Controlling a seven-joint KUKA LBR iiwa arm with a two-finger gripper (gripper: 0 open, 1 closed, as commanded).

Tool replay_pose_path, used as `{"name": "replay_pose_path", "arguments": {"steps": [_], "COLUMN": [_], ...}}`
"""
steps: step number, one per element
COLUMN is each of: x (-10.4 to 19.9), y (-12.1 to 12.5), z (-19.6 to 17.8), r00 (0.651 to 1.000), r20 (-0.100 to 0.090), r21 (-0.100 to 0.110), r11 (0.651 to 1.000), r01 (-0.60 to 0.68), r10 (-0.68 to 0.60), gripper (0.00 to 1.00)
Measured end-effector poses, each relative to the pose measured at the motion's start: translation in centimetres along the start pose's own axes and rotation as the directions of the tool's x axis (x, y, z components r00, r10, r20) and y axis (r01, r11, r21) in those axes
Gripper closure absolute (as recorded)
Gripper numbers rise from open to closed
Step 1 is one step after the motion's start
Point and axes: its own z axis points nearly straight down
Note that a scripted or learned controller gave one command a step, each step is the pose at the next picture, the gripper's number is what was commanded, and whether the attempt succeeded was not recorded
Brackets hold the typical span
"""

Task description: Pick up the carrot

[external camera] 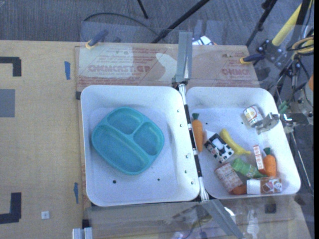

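Grey carpet floor [60,11] lies beyond the tan wooden bench [40,133].

Gripper [269,122] at right bin's [219,96] right edge, near can [252,114]. Carrot [198,132] by bin's left wall. Teal tray [127,139] in left bin [94,98].

we see a tan wooden bench [40,148] carrying two shallow white bins side by side: the left bin [94,183] and the right bin [284,128], their inner rims touching. black corner marks [12,66] and blue tape strips [67,69] sit on its bare surface (left of the bins).
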Motion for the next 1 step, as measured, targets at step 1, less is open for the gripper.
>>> {"name": "replay_pose_path", "arguments": {"steps": [1], "x": [-0.06], "y": [-4.71], "z": [10.1], "r00": [1.0], "r20": [-0.018], "r21": [-0.001], "r11": [1.0], "r01": [-0.01], "r10": [0.01], "gripper": [0.0]}}
